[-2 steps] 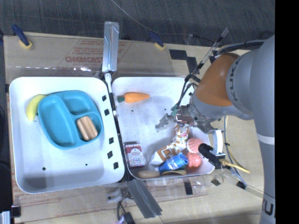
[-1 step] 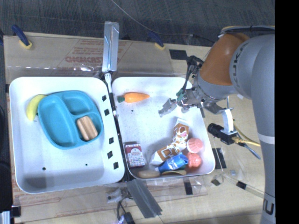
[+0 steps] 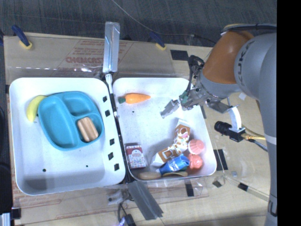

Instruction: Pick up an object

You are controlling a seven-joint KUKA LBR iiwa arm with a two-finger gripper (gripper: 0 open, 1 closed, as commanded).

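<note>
You see the grey two-finger gripper over the right white bin, near the orange plastic carrot; whether its jaws are spread, you cannot tell.

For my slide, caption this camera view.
Hand hovers over right bin near carrot; blue tray in left bin.

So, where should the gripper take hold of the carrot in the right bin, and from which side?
Probably at the thick orange middle of the carrot, coming straight down from above. It lies flat, alone, lengthwise across the right bin, so closing across its narrow width looks easiest.
</note>
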